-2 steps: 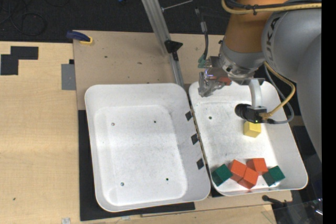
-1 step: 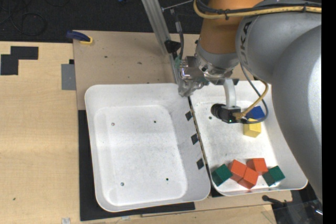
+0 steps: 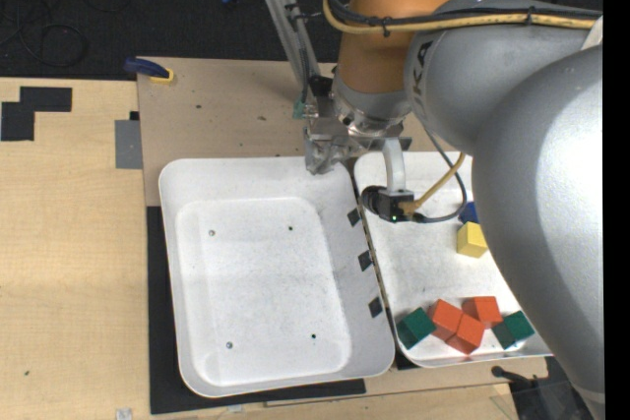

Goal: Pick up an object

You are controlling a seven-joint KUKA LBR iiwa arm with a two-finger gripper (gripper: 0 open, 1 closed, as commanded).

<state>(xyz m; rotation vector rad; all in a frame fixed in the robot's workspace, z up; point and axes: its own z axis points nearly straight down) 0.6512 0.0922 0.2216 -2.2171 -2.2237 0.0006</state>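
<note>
The gripper [image 3: 326,155] hangs under the orange wrist band, over the far rim of the left bin [image 3: 187,174], close to the gap between the two bins. Nothing shows in it. In the right bin [image 3: 413,180] a yellow block [image 3: 472,240] lies near the arm's edge, with a blue block [image 3: 468,210] half hidden just behind it. At that bin's near end sit a green block [image 3: 414,326], three orange blocks [image 3: 448,318], [image 3: 469,333], [image 3: 482,309] and a second green block [image 3: 512,329], packed together.
The arm's grey body covers the right bin's right side. A slanted aluminium post [image 3: 281,5] rises behind the gripper. Black clips [image 3: 362,261] line the gap between the bins. A blue and yellow clamp [image 3: 148,68] lies at the bench's far left corner.
</note>
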